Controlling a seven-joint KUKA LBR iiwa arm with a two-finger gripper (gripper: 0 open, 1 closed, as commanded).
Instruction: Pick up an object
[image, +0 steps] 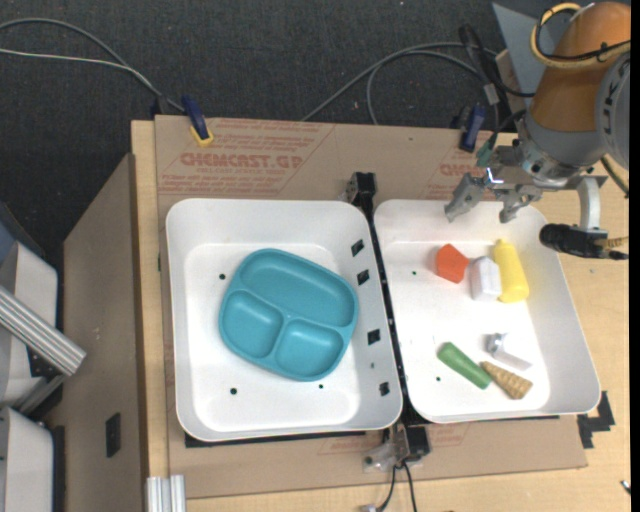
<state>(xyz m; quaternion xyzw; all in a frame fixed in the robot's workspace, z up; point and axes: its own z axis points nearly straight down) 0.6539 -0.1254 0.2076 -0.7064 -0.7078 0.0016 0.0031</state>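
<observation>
Two bins: left holds teal plate; right, small items; end effector released.

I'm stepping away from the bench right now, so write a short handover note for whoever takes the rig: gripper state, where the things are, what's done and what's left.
Gripper: open, holding nothing, hovering above the far rim of the right bin.
Right bin holds: orange block, white object lying against the yellow bottle, green cylinder, ice-cream cone, and a small grey and white piece.
Left bin holds a teal divided plate.
Done: nothing picked up yet; every item rests in its bin.
Left: descend on one object, close on it and lift. The orange block and yellow bottle lie nearest the gripper.
</observation>
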